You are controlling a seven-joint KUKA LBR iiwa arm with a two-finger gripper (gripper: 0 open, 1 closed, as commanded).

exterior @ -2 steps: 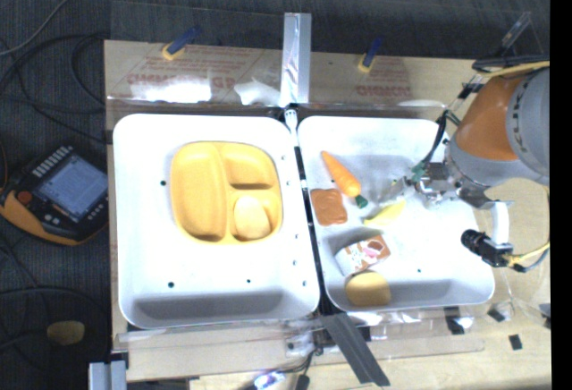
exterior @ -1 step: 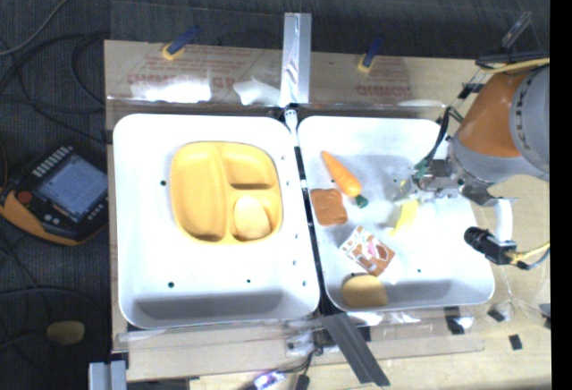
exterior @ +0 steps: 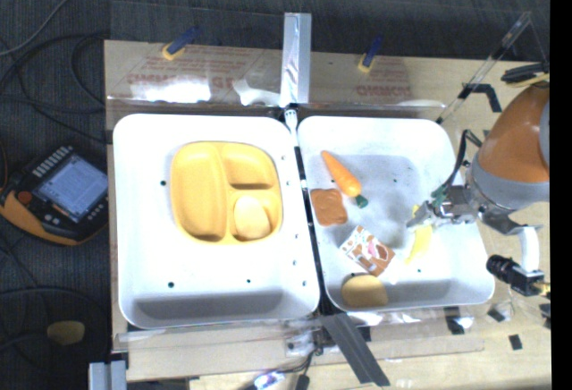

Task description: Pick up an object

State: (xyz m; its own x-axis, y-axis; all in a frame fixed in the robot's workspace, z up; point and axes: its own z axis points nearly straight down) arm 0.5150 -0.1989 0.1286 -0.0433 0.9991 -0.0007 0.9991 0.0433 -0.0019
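The right bin (exterior: 393, 147) holds an orange carrot (exterior: 341, 174) with a green tip, and a brown bread-like piece (exterior: 329, 207) just below it. A printed snack packet (exterior: 366, 250) lies near the bin's middle front, with a tan round bun (exterior: 364, 291) at the front wall. A small yellow banana-like piece (exterior: 418, 244) lies toward the right side. My gripper (exterior: 429, 210) hangs low over the right bin's right part, just above that yellow piece. The grey and orange arm (exterior: 514, 156) reaches in behind it.
The left bin (exterior: 143, 200) carries a yellow compartment tray (exterior: 225, 190). A metal divider strip (exterior: 295, 48) stands at the back between the bins. A handheld pendant (exterior: 55, 193) lies on the floor to the left. Cables and brackets sit at the bench's right edge (exterior: 514, 272).
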